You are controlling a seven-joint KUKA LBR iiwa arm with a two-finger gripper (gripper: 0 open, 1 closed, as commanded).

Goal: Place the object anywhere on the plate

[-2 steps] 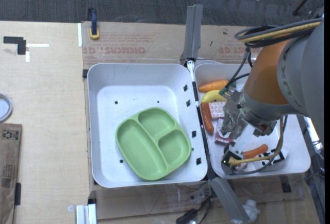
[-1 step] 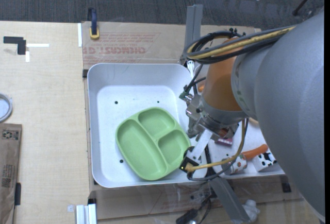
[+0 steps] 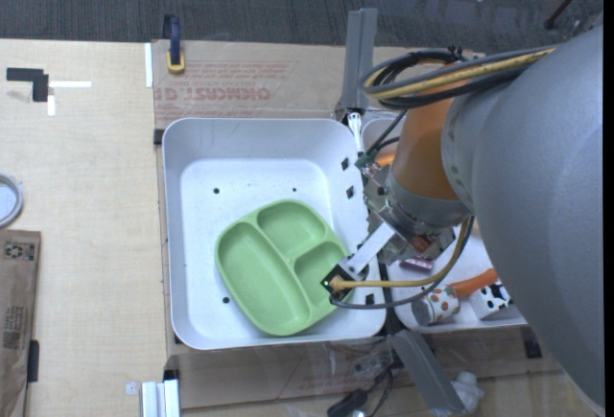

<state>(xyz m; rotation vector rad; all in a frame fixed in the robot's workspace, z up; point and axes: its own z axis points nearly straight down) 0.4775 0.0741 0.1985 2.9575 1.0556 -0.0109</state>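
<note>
A green divided plate [image 3: 278,266] lies tilted in the left white bin [image 3: 192,214]. The arm [image 3: 451,156] hangs over the right bin [image 3: 499,314], where small objects [image 3: 436,306] lie beneath it. How the jaws stand, I cannot tell.

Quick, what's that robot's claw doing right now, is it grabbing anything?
Gripper: cannot be told; it hangs over the right bin, its tips hidden beneath the wrist.
</note>
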